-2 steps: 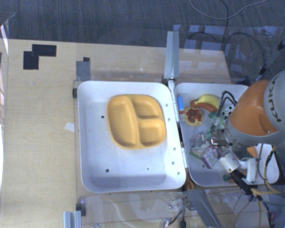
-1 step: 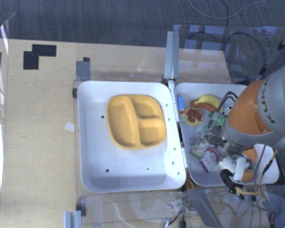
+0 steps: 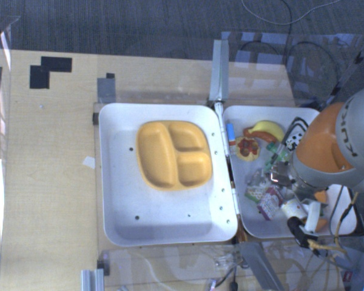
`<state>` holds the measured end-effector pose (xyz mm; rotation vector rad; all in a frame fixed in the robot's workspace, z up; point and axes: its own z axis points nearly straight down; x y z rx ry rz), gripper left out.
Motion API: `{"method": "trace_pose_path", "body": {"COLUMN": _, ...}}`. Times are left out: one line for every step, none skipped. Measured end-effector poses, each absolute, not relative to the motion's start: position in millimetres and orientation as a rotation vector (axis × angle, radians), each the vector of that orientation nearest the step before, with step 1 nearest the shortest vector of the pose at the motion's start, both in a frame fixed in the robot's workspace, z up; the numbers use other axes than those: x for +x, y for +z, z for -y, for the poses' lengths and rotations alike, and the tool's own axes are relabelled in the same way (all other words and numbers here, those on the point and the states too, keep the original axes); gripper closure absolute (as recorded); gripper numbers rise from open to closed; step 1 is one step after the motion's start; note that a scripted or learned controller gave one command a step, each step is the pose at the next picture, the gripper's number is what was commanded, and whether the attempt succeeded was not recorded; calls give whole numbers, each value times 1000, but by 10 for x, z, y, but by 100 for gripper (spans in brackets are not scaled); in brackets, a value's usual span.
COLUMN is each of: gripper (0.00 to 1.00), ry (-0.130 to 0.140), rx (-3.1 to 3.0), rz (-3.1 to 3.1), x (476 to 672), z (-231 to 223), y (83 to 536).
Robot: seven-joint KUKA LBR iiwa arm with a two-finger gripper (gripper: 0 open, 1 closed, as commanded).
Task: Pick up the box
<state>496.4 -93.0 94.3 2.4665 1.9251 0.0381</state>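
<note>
The arm's grey and orange wrist point(image 3: 327, 153) hangs over the right bin point(image 3: 246, 220), covering its right half. Its gripper point(image 3: 279, 173) points down into the clutter in the middle of that bin. Beside the gripper lie a small crinkled greenish packet point(image 3: 256, 187) and a dark red, box-like pack point(image 3: 268, 206). A black-and-white patterned item point(image 3: 296, 132) peeks out just above the wrist. I cannot tell which of these is the box, nor whether anything is between the fingers.
A banana point(image 3: 266, 128), a red-and-yellow toy point(image 3: 249, 147) and a blue pen point(image 3: 230, 132) lie at the right bin's far left. A white cup-like item point(image 3: 291, 210) sits near its front. The left bin point(image 3: 121, 217) holds a yellow divided plate point(image 3: 173, 154). Cables trail behind the bench.
</note>
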Motion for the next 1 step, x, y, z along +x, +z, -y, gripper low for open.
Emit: {"method": "trace_pose_path", "body": {"gripper": 0, "ry": 26, "rx": 2477, "rz": -1919, "x": 5032, "z": 927, "y": 932}}
